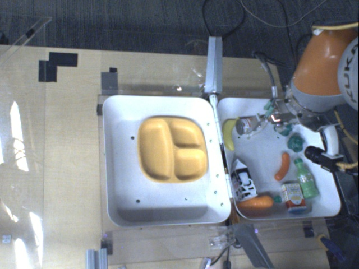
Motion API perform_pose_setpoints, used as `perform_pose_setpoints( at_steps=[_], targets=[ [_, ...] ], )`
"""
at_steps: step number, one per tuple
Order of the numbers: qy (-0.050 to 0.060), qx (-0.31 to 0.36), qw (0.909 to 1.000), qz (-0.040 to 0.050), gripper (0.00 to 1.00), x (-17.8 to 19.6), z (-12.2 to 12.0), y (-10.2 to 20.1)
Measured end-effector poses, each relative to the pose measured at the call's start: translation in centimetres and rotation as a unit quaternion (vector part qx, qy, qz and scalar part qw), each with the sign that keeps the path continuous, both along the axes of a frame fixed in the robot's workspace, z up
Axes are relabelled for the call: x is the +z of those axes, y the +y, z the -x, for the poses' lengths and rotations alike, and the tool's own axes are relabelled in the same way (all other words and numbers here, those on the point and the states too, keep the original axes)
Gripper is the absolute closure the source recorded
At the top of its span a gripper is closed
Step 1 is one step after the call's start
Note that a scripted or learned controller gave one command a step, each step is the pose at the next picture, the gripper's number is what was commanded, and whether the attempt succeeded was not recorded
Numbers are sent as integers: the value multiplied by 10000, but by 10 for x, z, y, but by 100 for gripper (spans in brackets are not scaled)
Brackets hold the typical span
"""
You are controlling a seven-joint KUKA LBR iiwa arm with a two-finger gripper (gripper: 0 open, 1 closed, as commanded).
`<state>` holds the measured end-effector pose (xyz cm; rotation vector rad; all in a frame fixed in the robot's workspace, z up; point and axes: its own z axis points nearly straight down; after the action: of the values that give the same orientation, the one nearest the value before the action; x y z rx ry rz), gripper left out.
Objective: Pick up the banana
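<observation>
The banana, yellow and short, lies against the left wall of the right bin, near its back corner. My gripper hangs low over that bin just right of the banana, close to it, and I cannot make out whether it touches the fruit. The grey arm with its orange band reaches in from the upper right.
A yellow divided plate sits in the left bin. The right bin also holds a black-and-white carton, a carrot, an orange sausage, a green bottle, a teal object and a small box.
</observation>
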<state>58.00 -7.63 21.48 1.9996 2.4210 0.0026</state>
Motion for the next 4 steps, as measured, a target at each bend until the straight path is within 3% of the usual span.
perform_pose_setpoints(
  at_steps=[1, 2, 3, 4],
  targets=[
    [-3, 123, 9999, -1, 0, -30, -13, 49],
    [-28, 128, 9999, -3, 100, -20, -15, 50],
    [-27, 126, 9999, -3, 0, -20, -15, 49],
    [-12, 206, 9998, -2, 0, -30, -36, 85]
  ],
)
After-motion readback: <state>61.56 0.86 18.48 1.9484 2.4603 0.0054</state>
